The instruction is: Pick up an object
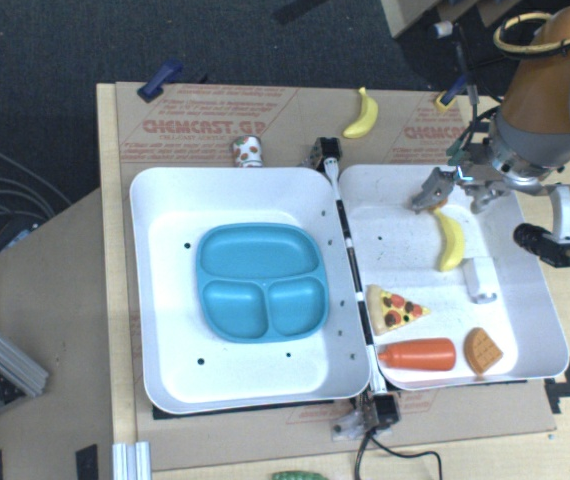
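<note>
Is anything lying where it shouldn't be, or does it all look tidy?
Mostly tidy, but two things lie outside the bins on the bench: a second banana behind the right bin, and a small spotted object behind the left bin. The other food pieces sit inside the right bin. Nothing looks spilled or broken.

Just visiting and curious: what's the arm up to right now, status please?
Gripper open, hovering at right bin's far end. Toy banana just below it, not held. Pizza slice, sausage, cracker lie nearer, clear.

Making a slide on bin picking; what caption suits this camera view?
Gripper open above a banana in the right bin; a blue tray sits in the left bin.
</note>
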`<state>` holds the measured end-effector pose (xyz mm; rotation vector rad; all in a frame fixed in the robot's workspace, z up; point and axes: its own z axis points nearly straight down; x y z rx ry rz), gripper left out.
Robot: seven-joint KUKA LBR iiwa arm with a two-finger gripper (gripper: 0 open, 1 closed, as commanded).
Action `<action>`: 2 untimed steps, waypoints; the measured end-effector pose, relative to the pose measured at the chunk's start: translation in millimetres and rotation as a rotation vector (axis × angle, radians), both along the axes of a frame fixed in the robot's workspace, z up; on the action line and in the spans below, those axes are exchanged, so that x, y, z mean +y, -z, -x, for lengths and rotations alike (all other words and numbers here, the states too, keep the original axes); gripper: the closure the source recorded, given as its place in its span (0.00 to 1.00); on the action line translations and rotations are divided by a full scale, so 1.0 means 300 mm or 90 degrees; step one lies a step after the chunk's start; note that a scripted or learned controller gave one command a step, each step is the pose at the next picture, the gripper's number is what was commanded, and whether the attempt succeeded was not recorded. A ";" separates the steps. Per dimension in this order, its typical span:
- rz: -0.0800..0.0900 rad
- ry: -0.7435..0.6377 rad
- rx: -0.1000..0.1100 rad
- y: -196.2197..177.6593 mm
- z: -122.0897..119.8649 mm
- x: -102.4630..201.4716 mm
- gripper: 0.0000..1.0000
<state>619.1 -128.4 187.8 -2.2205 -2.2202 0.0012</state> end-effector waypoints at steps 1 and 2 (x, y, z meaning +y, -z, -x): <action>0.000 0.001 0.000 0.345 -0.066 -0.137 0.00; 0.001 0.000 -0.001 0.309 -0.069 -0.137 1.00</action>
